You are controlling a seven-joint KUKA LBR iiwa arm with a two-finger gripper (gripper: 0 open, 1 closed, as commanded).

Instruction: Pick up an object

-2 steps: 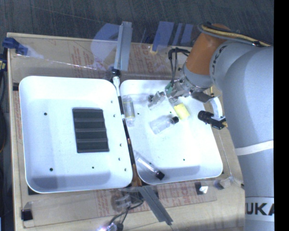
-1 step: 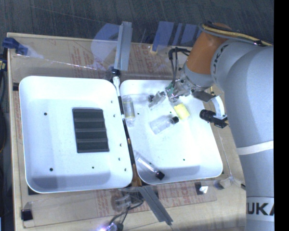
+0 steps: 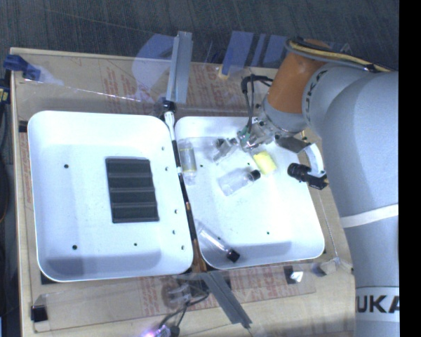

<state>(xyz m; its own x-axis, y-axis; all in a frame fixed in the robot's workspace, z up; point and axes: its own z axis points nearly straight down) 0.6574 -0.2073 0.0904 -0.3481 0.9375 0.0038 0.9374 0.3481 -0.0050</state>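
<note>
My gripper (image 3: 249,139) hangs low over the back part of the right bin (image 3: 295,241), under the orange wrist band. Just left of it lies a small grey metallic piece (image 3: 224,148). A yellow block (image 3: 265,162) sits right in front of the gripper. A small clear bottle with a black cap (image 3: 237,181) lies near the bin's middle. A clear jar (image 3: 187,156) rests against the left wall. A clear tube with a black end (image 3: 217,244) lies at the front left corner. I see nothing held in the gripper.
The left bin (image 3: 56,153) holds a black ridged slab (image 3: 132,189) near its middle. A black knob (image 3: 305,173) on the arm juts over the right bin's right rim. The grey arm covers the bench's right side.
</note>
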